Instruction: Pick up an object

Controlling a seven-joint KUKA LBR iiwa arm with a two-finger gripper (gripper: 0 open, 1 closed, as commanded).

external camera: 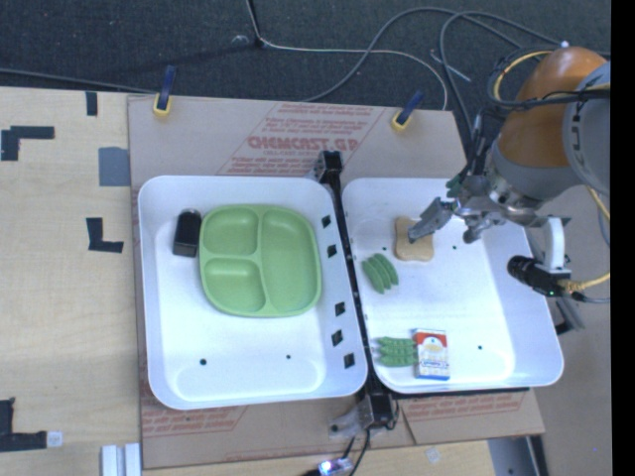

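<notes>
My gripper [451,225] hangs over the upper part of the right bin [516,310], open, with nothing between its fingers. Its left finger [428,222] reaches over the top right corner of a tan bread-like slice [412,245]; I cannot tell if they touch. A green pea pod [380,272] lies just below and left of the slice. Near the bin's front edge sit a green bean bundle [394,351] and a small red, white and blue box [431,354], side by side.
The left bin [164,305] holds a green divided plate [261,260] with a small black object [187,233] beside its left edge. A black divider [342,276] runs between the bins. Cables trail behind the bench at the top.
</notes>
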